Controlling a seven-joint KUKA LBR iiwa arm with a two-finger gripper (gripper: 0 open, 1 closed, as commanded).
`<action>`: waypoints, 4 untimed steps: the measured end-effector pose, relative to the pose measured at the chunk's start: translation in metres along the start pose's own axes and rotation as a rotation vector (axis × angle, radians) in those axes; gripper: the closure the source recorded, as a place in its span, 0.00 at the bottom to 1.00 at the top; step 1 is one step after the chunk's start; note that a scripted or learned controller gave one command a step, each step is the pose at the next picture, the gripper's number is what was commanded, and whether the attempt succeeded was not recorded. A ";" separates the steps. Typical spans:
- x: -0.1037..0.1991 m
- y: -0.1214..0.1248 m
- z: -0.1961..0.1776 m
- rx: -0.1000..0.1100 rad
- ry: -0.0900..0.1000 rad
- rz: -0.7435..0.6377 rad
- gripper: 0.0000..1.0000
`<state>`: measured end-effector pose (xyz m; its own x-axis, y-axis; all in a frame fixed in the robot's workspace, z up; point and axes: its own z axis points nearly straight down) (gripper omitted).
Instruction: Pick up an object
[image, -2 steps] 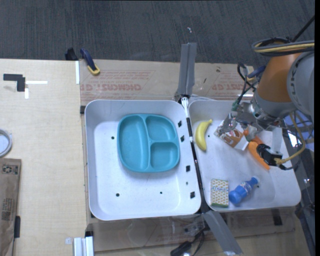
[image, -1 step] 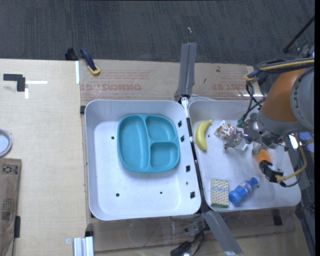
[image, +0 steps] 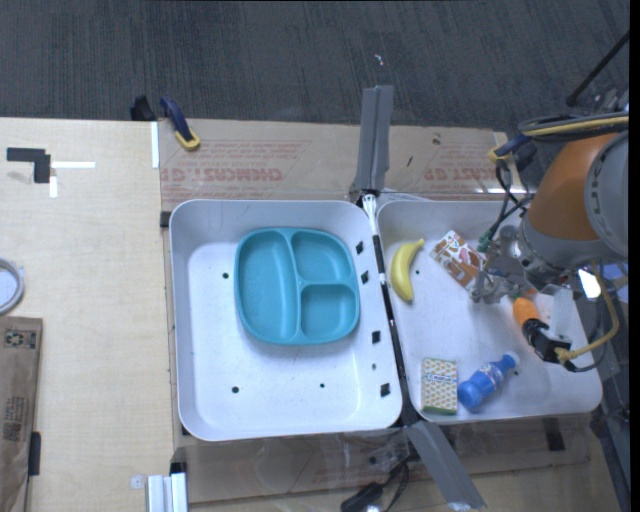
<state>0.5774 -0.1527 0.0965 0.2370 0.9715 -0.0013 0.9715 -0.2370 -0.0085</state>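
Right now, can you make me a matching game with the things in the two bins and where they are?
Things:
1. plate
2. banana
3. bottle
4. snack packet

Places:
A. front of the right bin
B. left bin
C. right bin, by the divider
D. beside the end effector

Pairs: 1-B, 2-C, 3-A, 4-D

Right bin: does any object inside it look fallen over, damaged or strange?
The blue bottle lies on its side near the front of the right bin, not upright. The snack packet sits tilted beside the gripper. The banana and the small box lie flat. No spill or damage is visible.
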 end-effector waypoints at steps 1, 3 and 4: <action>0.000 0.000 0.000 0.000 0.000 0.000 0.00; -0.001 0.000 -0.007 0.003 0.000 0.004 0.00; -0.003 0.000 -0.014 0.007 0.000 0.007 1.00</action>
<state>0.5768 -0.1557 0.1108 0.2438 0.9698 -0.0017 0.9697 -0.2438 -0.0153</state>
